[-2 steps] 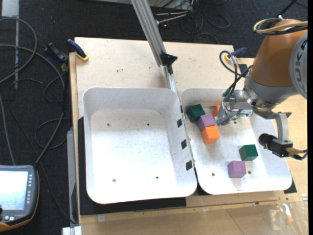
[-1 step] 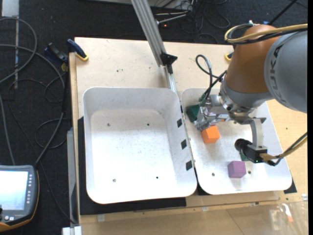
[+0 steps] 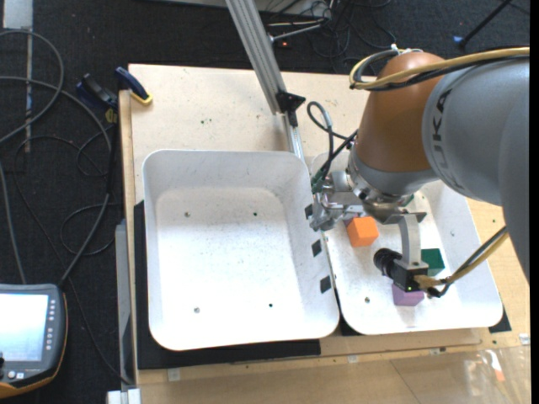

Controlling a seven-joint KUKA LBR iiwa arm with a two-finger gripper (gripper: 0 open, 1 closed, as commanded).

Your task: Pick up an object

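An orange cube point(image 3: 363, 231) lies in the right bin point(image 3: 472, 310), near its left wall. A green block point(image 3: 433, 259) sits further right, and a purple block point(image 3: 407, 295) lies nearer the front. My gripper point(image 3: 328, 209) hangs below the orange-banded wrist over the back left part of the right bin, just left of and above the orange cube. The wrist covers much of the gripper, and I see nothing held in it.
The left bin point(image 3: 168, 192) stands beside the right one, their rims meeting around point(image 3: 324, 268). A slanted metal rail point(image 3: 257, 45) runs down to the back between the bins. Blue and yellow clamps point(image 3: 118, 91) lie at the bench's back left corner.
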